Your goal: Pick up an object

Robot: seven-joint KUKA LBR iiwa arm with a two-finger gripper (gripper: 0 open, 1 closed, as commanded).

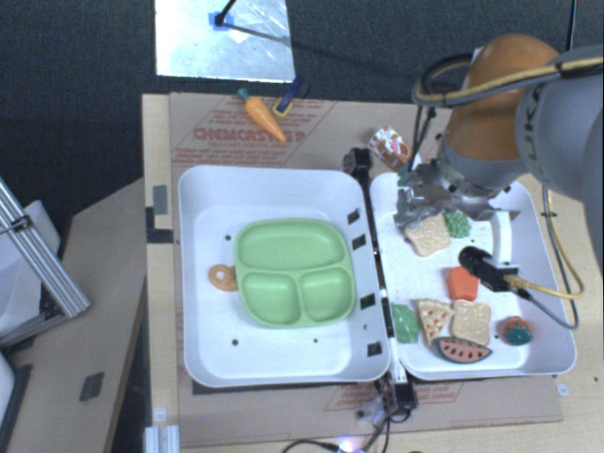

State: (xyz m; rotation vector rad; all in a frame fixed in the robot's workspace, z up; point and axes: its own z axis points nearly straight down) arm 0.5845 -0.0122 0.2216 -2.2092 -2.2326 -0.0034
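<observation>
A grey robot arm with an orange band reaches in from the right, and its gripper (423,208) is low over the far-left part of the right bin (552,347). It sits just above, perhaps touching, a tan cracker-like toy food piece (429,236). The view is too cluttered there to tell how the fingers stand, so no grasp can be confirmed; the pick looks not yet done, with closing and lifting left.

The right bin also holds a green leafy piece (458,223), an orange block (461,283), a pizza slice (433,319), a toast piece (471,322), a watermelon slice (463,351), a green piece (405,323) at its left wall and a small red and green item (515,329).

The left bin (203,253) holds a green divided tray (293,272) with a small pretzel (224,277) just beside its left edge.

A toy carrot (264,118) lies on the table near its far edge.
</observation>
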